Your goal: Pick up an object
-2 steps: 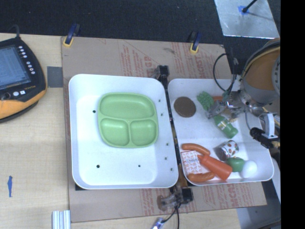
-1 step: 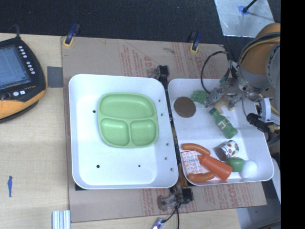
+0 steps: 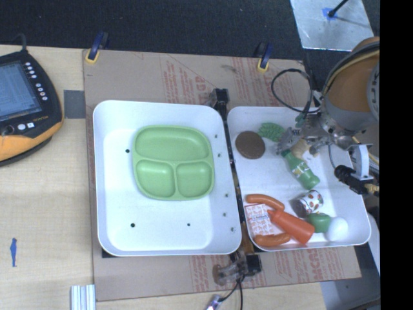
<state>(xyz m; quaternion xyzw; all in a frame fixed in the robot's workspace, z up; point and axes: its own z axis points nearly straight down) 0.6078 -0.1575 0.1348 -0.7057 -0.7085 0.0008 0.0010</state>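
Observation:
My gripper [image 3: 299, 144] hangs low over the back part of the right bin [image 3: 361, 205], at the end of the grey arm with its orange band. Directly under it lies a small green bottle [image 3: 302, 170], whose pale cap end meets the gripper's tip. A brown round patty [image 3: 250, 144] lies to the gripper's left, and a green leafy piece [image 3: 271, 132] sits just behind that. Toward the bin's front are a sausage [image 3: 264, 201], an orange carrot [image 3: 293, 225], a red-and-white packet [image 3: 258, 221], a dark round item with a white patch [image 3: 310, 203] and a white egg [image 3: 337, 227].
The left bin [image 3: 110, 192] holds a light green divided plate [image 3: 173, 161]. A teach pendant [image 3: 26, 105] rests on the bench at the far left. Black cables loop behind the gripper near the right bin's back rim. Clamps hold the cardboard at the back edge.

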